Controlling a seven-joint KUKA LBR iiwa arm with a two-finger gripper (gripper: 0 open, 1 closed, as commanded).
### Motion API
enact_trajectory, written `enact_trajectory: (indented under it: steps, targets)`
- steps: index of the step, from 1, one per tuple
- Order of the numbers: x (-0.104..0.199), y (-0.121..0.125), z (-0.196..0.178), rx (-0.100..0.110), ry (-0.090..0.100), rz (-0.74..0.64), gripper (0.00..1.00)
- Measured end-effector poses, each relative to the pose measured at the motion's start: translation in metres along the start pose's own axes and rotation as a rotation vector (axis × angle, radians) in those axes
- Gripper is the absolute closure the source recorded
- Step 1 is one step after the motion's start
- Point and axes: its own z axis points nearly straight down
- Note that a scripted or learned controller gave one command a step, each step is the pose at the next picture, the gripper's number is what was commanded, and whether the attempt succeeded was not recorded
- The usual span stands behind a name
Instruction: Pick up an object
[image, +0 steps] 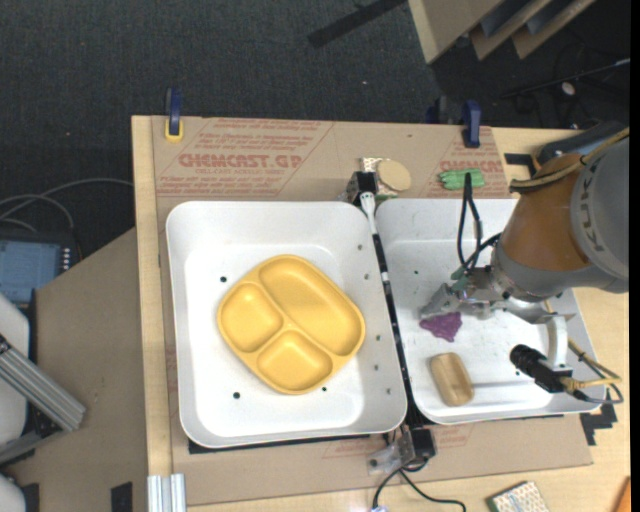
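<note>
Gripper (462, 300) sits just above purple bit (441, 325) in rt bin (420, 250), which looks light, soft, prob. crumply, so pinch its middle; claw state can't tell.

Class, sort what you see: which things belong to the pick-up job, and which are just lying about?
Job, likely: gripper; purple piece by it; tan block; right bin.
Lying about: yellow divided plate; left bin; green item.
</note>
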Motion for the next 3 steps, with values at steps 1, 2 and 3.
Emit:
enact_trajectory:
  steps: [1,2,3]
  targets:
    - [0.004,0.058,-0.006,-0.005,-0.002,-0.003,0.0]
    - [-0.054,-0.035,-0.005,0.008,-0.001,0.009,0.0]
    - [-0.009,0.024,-0.005,-0.005,-0.002,-0.006,0.0]
